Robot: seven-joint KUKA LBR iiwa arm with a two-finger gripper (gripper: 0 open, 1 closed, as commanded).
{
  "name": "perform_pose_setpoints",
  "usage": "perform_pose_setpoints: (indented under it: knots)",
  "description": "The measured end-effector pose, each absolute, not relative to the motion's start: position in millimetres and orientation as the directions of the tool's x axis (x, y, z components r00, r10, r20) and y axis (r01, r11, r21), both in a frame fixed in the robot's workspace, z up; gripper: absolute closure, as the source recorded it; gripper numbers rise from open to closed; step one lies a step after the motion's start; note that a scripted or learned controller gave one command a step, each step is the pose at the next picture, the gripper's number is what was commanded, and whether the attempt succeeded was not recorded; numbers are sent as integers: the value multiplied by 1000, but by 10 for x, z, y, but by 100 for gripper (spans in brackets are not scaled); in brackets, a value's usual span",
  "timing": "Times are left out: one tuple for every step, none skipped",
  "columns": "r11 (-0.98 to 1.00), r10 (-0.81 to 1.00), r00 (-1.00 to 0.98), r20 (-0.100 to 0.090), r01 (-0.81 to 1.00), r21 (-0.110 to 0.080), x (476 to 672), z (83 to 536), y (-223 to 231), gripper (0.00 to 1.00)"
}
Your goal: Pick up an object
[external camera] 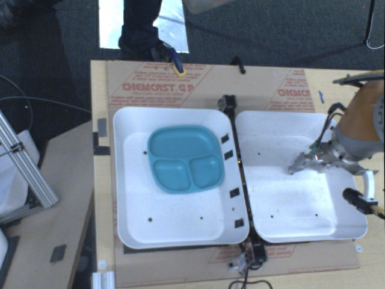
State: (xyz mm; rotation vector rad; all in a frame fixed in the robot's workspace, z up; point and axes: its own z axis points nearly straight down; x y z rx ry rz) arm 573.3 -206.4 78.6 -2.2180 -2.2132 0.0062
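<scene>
The gripper (pixel 299 164) hangs low over the right bin (pixel 283 221) — whether open or closed I cannot tell, and nothing shows in it. The plate (pixel 185 159) lies in the left bin (pixel 135 221), well apart — the approach is not begun; next likely calls for crossing the divider.

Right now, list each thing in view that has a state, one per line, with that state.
Blue divided plate: lying flat and right side up in the left bin, untouched.
Left bin: holds the plate.
Right bin: the gripper is over it.
Gripper: low over the right bin, nothing visible between its fingers; open or shut is too small to tell.
</scene>
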Motion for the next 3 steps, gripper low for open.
perform_pose_setpoints:
  knots:
    - [9, 1000, -9, -5, 1000, 16, 6748, 1637, -2019, 0]
    - [-1, 1000, 1, 2, 1000, -5, 6086, 1138, -2066, 0]
    - [0, 1000, 0, 4, 1000, -7, 5307, 823, -1754, 0]
